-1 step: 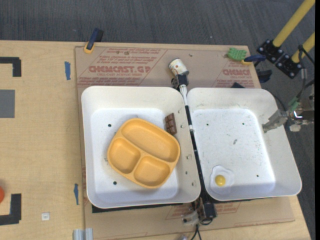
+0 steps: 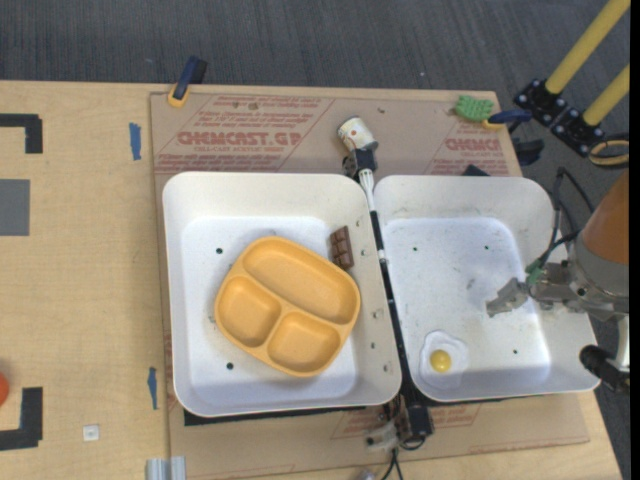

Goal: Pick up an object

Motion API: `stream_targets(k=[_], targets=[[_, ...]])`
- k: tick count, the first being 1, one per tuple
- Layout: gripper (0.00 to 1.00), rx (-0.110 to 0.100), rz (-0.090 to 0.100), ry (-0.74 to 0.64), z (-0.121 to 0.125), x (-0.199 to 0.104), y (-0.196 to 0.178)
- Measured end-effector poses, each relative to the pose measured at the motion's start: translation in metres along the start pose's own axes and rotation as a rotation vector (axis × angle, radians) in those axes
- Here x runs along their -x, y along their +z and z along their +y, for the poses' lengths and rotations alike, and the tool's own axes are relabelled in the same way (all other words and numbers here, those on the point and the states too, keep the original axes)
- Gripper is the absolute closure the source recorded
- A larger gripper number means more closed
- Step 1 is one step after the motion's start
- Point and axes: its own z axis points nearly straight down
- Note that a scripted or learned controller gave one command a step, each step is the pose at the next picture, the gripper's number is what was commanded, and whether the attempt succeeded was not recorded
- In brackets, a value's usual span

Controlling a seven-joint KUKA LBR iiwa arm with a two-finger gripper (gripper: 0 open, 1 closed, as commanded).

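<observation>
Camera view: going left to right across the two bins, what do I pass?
Yellow tray → brown block → toy egg → pincer

Red print reading "CHEMCAST GP" is showing on the brown cardboard sheet (image 2: 250,133) lying under the two bins, along its far left part. A second red print of the same kind is showing at the far right, cut off to "CHEMCAS"; the smaller lines are too blurred to read.

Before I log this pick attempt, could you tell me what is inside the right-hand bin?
The right bin holds a fried-egg toy near its front left corner. The end effector reaches in from the right, covering part of the floor.
</observation>
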Motion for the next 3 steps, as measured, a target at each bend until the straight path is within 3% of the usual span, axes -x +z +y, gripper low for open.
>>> stream_targets(k=[1, 2, 3], targets=[[1.00, 0.003, -0.002, 0.002, 0.001, 0.001, -0.010], [1.00, 0.003, -0.002, 0.035, 0.036, 0.015, -0.061], [1.00, 0.005, -0.004, -0.396, 0.068, 0.010, -0.076]])
